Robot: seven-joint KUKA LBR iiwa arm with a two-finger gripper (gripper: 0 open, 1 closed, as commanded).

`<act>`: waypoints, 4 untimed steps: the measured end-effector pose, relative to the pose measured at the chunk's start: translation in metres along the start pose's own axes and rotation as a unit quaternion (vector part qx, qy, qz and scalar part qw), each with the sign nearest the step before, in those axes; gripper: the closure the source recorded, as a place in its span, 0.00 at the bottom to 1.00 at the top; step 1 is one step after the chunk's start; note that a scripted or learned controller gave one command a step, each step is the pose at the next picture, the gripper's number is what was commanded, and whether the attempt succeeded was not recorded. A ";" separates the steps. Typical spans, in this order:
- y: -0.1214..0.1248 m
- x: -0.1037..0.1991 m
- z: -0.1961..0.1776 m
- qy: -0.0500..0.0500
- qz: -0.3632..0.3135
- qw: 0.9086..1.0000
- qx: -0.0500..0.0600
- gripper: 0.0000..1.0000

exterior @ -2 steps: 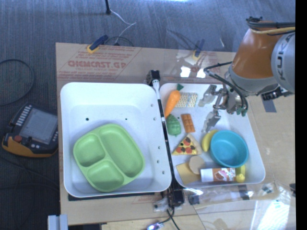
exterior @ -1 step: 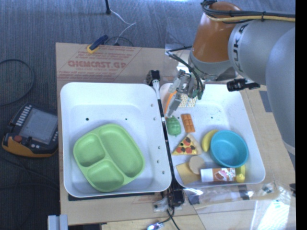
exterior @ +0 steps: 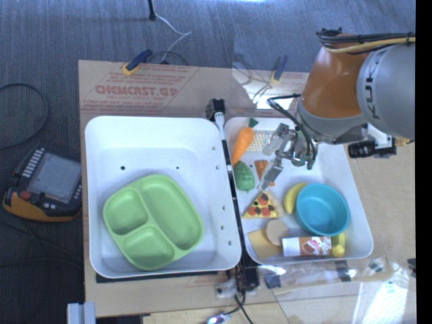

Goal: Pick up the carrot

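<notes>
The grey two-finger gripper (exterior: 273, 171) is being held low over the right shallow white bin (exterior: 359, 208), its thin fingers (exterior: 268, 176) being kept slightly apart with nothing clamped between them. The tapered orange plastic carrot with a green top (exterior: 242, 142) is being left lying just up and to the left of the fingertips, close to the bin's left wall, apart from them and untouched. Directly to the left of the fingertips a rounded green plastic vegetable (exterior: 244, 177) is being seen, and just below them a triangular toy pizza slice (exterior: 260, 206) is lying flat. To the lower right of the fingers a round blue plastic bowl (exterior: 322, 208) is sitting, with a yellow toy banana (exterior: 291, 198) pressed against its left side. Further below, a white bottle with a red label (exterior: 307, 246) is lying on its side. Well to the left of the fingers, in the left shallow white bin (exterior: 135, 137), a green three-compartment plastic plate (exterior: 152, 221) is resting.
</notes>
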State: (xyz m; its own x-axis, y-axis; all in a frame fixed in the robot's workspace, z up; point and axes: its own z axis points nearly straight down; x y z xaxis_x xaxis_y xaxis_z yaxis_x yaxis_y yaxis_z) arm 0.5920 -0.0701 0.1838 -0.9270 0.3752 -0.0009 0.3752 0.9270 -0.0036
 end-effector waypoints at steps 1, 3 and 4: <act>0.040 -0.048 -0.001 -0.001 0.176 0.984 -0.001 0.00; 0.058 -0.025 0.000 0.001 0.346 0.938 0.000 0.00; -0.048 -0.049 0.093 -0.007 0.390 0.921 -0.004 0.00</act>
State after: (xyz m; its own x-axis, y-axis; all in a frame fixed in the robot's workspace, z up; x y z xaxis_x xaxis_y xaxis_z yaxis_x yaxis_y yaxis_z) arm 0.6194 -0.1336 0.0910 -0.3755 0.9268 -0.0123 0.9267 0.3756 0.0102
